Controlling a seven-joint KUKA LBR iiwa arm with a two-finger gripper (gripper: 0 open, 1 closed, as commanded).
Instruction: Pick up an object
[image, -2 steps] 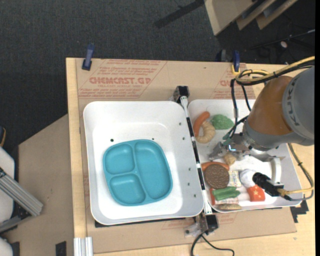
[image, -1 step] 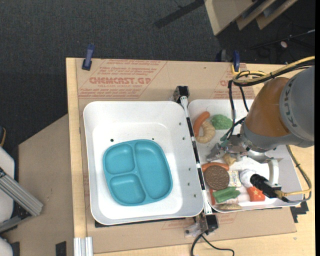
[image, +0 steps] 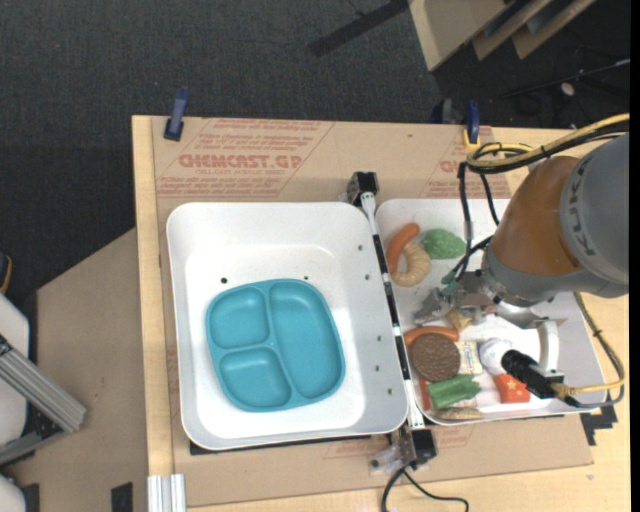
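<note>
The right bin (image: 502, 411) holds several toy foods. An orange sausage (image: 402, 240), a beige curled piece (image: 414, 266) and a green leafy piece (image: 443, 243) lie at its far left. A brown round cookie (image: 435, 356), a green stick (image: 452, 391), a white piece (image: 492, 353) and a red piece (image: 512, 390) lie along its near side. My gripper (image: 455, 297) reaches down into the middle of this bin, just right of the beige piece and above the cookie. The grey and orange arm (image: 545, 235) hides the bin's right part.
The left bin (image: 190, 232) holds a blue three-compartment plate (image: 275, 343). A black-edged divider (image: 385, 290) runs between the two bins. Yellow and black cables (image: 500, 152) loop behind the arm at the bench's far right corner.
</note>
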